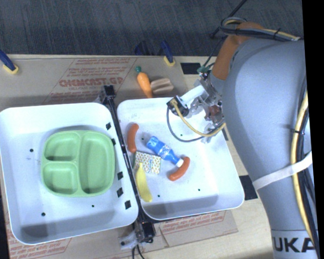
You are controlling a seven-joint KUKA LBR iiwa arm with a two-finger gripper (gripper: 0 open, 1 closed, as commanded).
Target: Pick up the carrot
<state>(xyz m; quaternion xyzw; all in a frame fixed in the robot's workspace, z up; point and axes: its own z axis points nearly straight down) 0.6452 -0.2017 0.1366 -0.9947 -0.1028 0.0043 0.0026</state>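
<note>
Grey KUKA arm [268, 141] enters from right. Left white bin [9, 164] holds a green divided plastic plate [78, 162]. Gripper [208, 114] hangs over right bin's [221, 183] far right edge. Small orange carrot with green top [143, 82] lies outside, beyond the right bin's far rim, beside a tan bun [162, 86].

Brightness: even and fairly bright — no harsh glare on the white bins [20, 164].
Shadows: soft, lay along the near inner walls of both bins and under the green plate [78, 162].
Sharpness: mildly soft overall; small items looked slightly blurred.
Arm [266, 119]: large, close and a little out of focus at right.
</note>
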